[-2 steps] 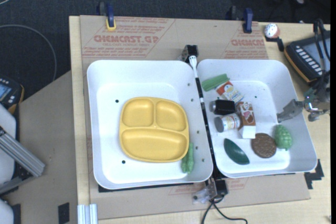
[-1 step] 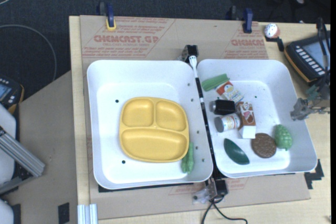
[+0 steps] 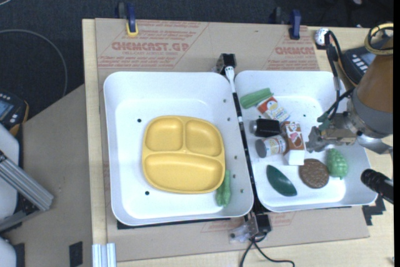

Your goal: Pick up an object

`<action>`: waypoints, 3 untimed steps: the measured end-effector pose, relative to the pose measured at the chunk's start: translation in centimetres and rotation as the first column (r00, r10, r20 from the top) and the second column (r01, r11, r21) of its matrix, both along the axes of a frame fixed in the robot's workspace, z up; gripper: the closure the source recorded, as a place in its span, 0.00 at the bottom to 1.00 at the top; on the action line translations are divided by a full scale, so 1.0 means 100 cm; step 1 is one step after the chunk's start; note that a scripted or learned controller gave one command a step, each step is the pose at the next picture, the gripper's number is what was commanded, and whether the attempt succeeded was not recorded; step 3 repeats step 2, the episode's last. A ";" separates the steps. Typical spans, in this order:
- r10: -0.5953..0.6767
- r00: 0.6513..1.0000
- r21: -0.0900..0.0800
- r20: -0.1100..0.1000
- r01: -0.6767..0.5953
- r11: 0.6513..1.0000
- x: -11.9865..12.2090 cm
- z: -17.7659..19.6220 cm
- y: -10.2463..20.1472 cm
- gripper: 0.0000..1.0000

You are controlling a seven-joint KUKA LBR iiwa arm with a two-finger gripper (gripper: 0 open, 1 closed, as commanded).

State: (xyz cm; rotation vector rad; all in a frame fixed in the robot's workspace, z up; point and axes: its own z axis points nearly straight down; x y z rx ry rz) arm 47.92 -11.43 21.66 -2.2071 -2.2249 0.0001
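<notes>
My gripper [image 3: 323, 136] hangs low over the right side of the right bin [image 3: 325, 81], its orange-banded arm coming in from the right. Just below it lie a light green bumpy toy [image 3: 338, 164] and a round brown cookie [image 3: 314, 173]. To its left are a red and white box [image 3: 294, 134], a white block [image 3: 295, 157], a small jar [image 3: 272, 147] on its side and a black object [image 3: 267, 127]. Further back sit a red and white packet [image 3: 274, 109] and a green piece [image 3: 256, 98]. A dark green leaf shape [image 3: 282, 180] lies near the front.
The left bin [image 3: 119, 134] holds a yellow divided plate [image 3: 184, 154] and a small green toy [image 3: 223, 194] at its front right corner. Cables and a black clamp [image 3: 227, 63] run along the divide between the bins. Grey equipment [image 3: 19, 191] stands at far left.
</notes>
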 end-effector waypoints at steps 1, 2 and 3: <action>0.003 1.000 -0.003 0.028 -0.003 1.000 0.002 0.211 0.089 1.00; 0.003 1.000 -0.003 0.012 -0.003 1.000 0.000 0.234 0.172 1.00; 0.003 1.000 -0.003 0.012 -0.003 1.000 0.000 0.234 0.172 1.00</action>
